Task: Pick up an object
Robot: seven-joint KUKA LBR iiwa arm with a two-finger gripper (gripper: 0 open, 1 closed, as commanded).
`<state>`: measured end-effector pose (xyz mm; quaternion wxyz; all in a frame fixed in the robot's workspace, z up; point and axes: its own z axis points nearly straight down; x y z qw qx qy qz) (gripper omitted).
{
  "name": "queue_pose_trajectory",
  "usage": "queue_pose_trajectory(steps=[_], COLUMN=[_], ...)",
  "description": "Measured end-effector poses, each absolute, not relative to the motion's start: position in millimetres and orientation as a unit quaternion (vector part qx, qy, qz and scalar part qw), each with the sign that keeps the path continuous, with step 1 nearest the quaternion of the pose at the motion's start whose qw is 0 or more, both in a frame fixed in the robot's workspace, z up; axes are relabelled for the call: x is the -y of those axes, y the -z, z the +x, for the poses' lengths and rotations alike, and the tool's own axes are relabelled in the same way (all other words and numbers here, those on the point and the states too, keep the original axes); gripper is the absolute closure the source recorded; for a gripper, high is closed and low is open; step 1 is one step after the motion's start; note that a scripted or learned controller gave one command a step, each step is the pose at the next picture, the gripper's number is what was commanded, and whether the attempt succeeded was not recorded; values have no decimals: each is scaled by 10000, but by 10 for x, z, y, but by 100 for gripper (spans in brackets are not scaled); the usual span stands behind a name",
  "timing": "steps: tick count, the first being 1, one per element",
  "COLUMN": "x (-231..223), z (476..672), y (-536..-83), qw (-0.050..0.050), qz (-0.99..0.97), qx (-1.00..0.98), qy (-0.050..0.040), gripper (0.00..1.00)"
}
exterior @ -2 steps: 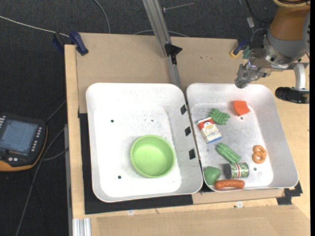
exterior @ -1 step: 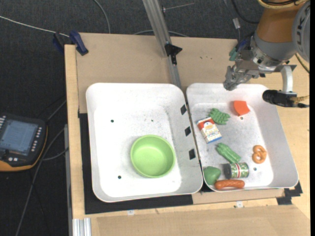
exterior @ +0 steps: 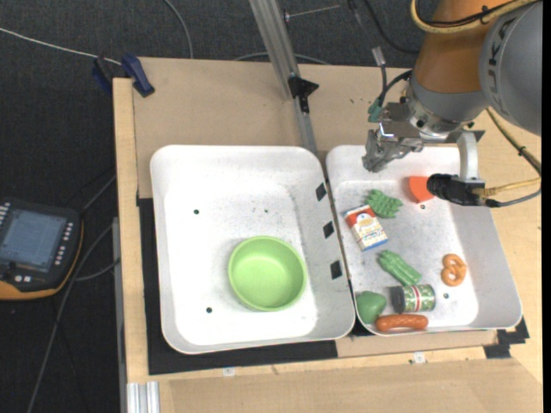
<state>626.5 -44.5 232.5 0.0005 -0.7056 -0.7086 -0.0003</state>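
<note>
No print on the small carton (exterior: pixel 367 228) or can (exterior: pixel 416 298) is legible.

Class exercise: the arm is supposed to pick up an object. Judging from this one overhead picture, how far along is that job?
Done: nothing looks lifted; the carton, pretzel, can and sausage all lie in the right bin.
In hand: the gripper hangs over that bin's far end, with no object seen in it.
Left: descend, grasp something, lift. The green bowl sits in the left bin.

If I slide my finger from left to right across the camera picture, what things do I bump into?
Tablet → green bowl → red and white carton → green-labelled can → pretzel.
</note>
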Motion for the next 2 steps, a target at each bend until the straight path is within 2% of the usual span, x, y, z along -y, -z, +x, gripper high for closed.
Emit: queue_pose_trajectory(steps=[1,2], x=[-42,-540], z=[6140,5934], y=[-2435,-2507], qw=[0,1], qz=[-7056,-7054], qx=[7087,7088], qy=[10,10], gripper=[100,100])
